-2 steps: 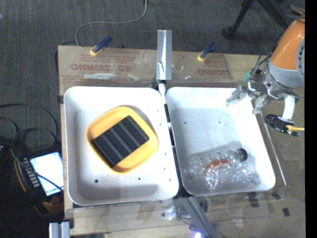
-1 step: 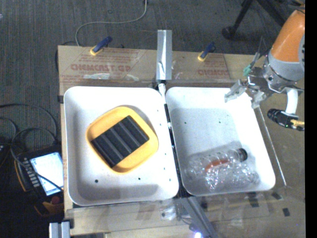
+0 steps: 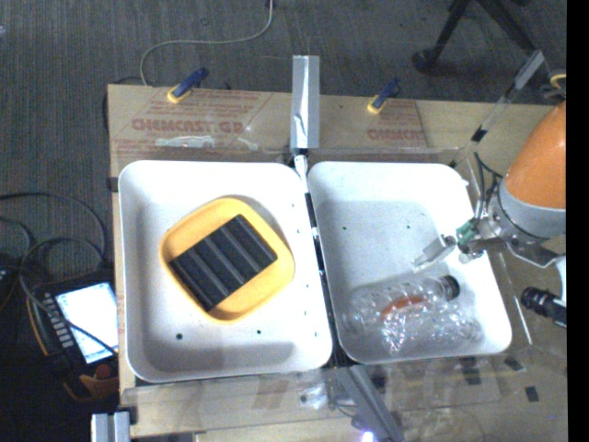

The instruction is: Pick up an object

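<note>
The clear bottle [image 3: 411, 312] lies on its side low in the right bin [image 3: 368, 201], not yet lifted; the gripper [image 3: 440, 249] hangs just above it, its finger state impossible to tell; a yellow tray [image 3: 228, 257] sits in the left bin [image 3: 147, 201]; the grasp and lift remain, I judge.
</note>
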`<act>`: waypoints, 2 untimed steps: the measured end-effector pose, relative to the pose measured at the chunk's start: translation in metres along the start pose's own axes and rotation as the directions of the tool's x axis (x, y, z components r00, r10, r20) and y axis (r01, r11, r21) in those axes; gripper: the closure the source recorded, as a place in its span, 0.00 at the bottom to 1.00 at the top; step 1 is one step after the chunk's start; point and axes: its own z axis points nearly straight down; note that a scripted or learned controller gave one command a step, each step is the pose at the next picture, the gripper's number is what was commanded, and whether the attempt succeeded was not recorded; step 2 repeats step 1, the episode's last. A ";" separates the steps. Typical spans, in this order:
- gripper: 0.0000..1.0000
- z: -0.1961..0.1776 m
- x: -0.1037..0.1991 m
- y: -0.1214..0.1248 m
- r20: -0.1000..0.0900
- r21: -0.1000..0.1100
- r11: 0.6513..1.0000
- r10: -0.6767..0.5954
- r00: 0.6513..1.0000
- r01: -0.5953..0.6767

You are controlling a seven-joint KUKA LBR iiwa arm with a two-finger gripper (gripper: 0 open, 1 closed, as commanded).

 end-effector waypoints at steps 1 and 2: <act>0.00 0.097 0.047 -0.015 0.011 -0.018 0.998 -0.060 0.998 0.060; 0.00 0.097 0.047 -0.015 0.011 -0.018 0.998 -0.060 0.998 0.060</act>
